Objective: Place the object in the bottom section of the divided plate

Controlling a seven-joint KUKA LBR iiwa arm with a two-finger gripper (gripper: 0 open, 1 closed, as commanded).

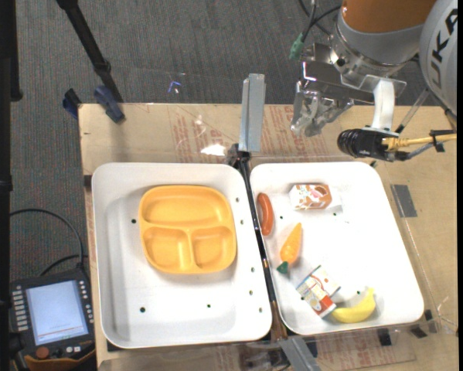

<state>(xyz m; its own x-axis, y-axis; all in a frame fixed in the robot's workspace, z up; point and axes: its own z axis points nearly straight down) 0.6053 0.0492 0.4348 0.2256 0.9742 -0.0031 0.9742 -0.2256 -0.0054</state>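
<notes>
The grey arm with its orange band (386, 2) came in from the upper right, and its two-finger claw (312, 118) hung above the bare cardboard-coloured bench top (161, 134) just beyond the far rim of the right bin; whether it was spread or pressed together could not be told, and nothing showed in its grip. Just right of the claw a small black cylindrical camera with a yellow cable (370, 141) stuck out from the wrist, and left of the claw an upright grey metal post (252, 114) stood at the far end of the seam between the bins. Nearer the viewer than the claw lay the shallow white right-hand bin (386, 230), which held a small white carton with an orange-brown picture (311, 196) closest to the claw, then a reddish-orange sausage-shaped toy (265, 212) against the bin's left wall, an orange toy carrot with a green tip (291, 245), a white and red small box (317, 293) and a yellow toy banana (355, 308) touching that box at the near edge. Well to the claw's left and nearer the viewer sat the shallow white left-hand bin (123, 300), bearing the yellow-orange plastic divided plate (188, 229), its three sections bare. All the toys lay apart from the claw, none beneath it.
</notes>
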